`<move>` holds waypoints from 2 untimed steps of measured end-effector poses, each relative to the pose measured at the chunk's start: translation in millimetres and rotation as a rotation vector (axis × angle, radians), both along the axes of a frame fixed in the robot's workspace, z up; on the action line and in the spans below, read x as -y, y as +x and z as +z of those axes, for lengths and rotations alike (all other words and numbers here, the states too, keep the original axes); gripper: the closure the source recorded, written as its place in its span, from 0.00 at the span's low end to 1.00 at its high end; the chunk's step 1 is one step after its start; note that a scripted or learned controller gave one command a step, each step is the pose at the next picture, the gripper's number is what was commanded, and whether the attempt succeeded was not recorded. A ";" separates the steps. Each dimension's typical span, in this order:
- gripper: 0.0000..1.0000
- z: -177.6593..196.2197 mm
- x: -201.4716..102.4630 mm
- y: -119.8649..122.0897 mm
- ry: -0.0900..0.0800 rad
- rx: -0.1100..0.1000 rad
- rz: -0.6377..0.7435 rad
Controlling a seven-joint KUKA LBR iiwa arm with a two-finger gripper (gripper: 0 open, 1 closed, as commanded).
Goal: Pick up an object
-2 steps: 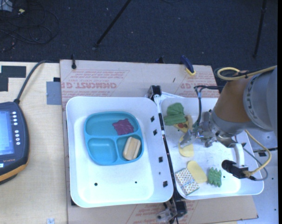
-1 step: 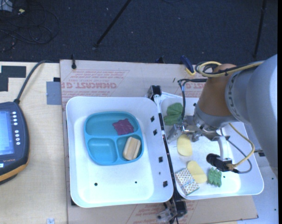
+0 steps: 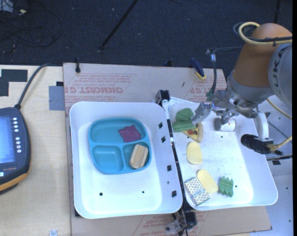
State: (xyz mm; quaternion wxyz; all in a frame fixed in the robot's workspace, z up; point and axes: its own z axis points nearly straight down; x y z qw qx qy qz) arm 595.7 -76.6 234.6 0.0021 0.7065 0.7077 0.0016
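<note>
Two shallow white bins sat side by side on the bench, the left bin (image 3: 84,191) and the right bin (image 3: 256,181), which together gave the arm (image 3: 259,58) one place to draw from and another to drop into. Reaching in from the right, the arm hung over the upper part of the right bin. A blue divided tray (image 3: 106,132) lay in the left bin, with a dark red piece (image 3: 130,132) in its upper compartment and a tan bread-like piece (image 3: 138,156) in its lower right one. Most loose things lay in the right bin: a pale yellow oval (image 3: 194,153), a yellow wedge (image 3: 207,181), a checked packet (image 3: 196,191) and a small green piece (image 3: 226,186). Nearest the tool was a green leafy toy (image 3: 184,119), beside a pizza-like slice (image 3: 196,132). The gripper (image 3: 215,113) hovered just right of that leafy toy (probably the target), with nothing seen between its fingers; whether they were spread I could not tell.
</note>
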 end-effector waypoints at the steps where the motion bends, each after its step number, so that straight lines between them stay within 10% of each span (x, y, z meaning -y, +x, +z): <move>1: 0.00 -52.6 26.6 -60.6 0.003 -0.013 -0.004; 2: 0.00 -145.1 22.2 3.4 0.000 0.001 0.001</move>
